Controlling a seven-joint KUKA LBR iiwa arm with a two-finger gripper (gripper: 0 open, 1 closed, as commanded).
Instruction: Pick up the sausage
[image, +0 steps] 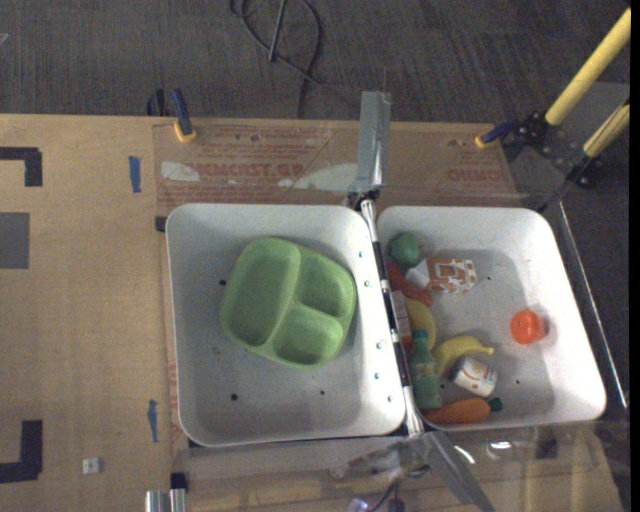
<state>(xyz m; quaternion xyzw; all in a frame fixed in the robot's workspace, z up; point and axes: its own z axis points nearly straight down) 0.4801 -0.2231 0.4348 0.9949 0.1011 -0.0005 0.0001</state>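
Two shallow white bins sit side by side on the tan bench (80, 330). The left bin (200, 400) holds a green divided plate (288, 301) with three compartments, lying flat near the bin's middle.

The right bin (570, 380) carries the small toy foods, most of them crowded along its left wall. At the far left corner lies a dark green round piece (405, 247). Just near of it, running along the wall, is the sausage (405, 284), a reddish-brown link (partly tucked beside the bin edge, so its full length is hard to trace). To its right, touching or just beside it, lies a small white and orange carton (447, 274). Nearer along the wall are a yellow piece (420, 318) and a green bottle (424, 372). A yellow banana (462, 348) curves just beside a small tin can (473, 375) lying on its side. At the near edge lies an orange carrot (460, 410). An orange round fruit (526, 326) sits well apart to the right.

Whether the hand is open or closed cannot be told here.
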